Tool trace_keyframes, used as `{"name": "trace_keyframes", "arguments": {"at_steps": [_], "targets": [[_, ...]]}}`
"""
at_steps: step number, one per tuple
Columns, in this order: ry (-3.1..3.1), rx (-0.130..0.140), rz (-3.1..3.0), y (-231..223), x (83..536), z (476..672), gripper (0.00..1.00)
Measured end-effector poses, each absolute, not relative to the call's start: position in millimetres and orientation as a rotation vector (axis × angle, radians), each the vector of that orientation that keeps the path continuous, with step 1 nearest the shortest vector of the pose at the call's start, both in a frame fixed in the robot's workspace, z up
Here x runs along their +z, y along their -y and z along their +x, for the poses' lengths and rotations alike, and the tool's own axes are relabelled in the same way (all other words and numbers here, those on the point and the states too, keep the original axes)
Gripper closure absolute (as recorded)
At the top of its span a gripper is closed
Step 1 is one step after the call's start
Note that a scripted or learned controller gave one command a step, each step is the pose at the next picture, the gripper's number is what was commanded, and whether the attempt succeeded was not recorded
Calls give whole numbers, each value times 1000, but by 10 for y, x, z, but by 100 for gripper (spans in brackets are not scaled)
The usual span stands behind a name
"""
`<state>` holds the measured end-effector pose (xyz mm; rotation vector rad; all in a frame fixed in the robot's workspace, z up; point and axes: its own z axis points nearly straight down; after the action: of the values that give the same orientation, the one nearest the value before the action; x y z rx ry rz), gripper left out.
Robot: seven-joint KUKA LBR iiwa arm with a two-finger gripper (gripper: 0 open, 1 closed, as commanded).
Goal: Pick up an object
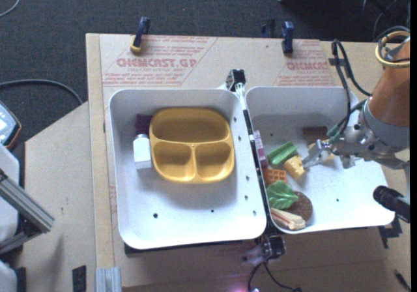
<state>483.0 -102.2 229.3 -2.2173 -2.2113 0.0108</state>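
Observation:
The right bin (339, 186) holds several toy foods along its left side. A yellow cheese wedge (295, 167) lies beside a green piece (281, 152) and an orange waffle (275, 175). Nearer the front are a green lettuce leaf (281, 193), a brown patty (302, 206) and pale fries (287, 219). A small brown block (315, 132) rests farther back. My gripper (315, 155) hangs low in the right bin, just right of the cheese wedge and close to touching it. Nothing is visibly lifted.
The left bin (130, 206) carries a yellow divided plate (191, 144), a white bottle (142, 151) and a dark purple item (143, 121). A divider rail (251, 147) separates the bins. The arm's orange band (394, 92) rises at the right.

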Motion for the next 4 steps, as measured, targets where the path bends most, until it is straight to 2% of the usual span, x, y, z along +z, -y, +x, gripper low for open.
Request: {"name": "trace_keyframes", "arguments": {"at_steps": [1, 2, 3, 4], "targets": [[2221, 0, -2221, 1022, 2343, 4854, 0], [2215, 6, -2218, 1079, 1844, 4765, 0], [2215, 6, -2216, 1038, 1215, 4787, 0], [2220, -8, -2217, 1018, 879, 4809, 0]]}}
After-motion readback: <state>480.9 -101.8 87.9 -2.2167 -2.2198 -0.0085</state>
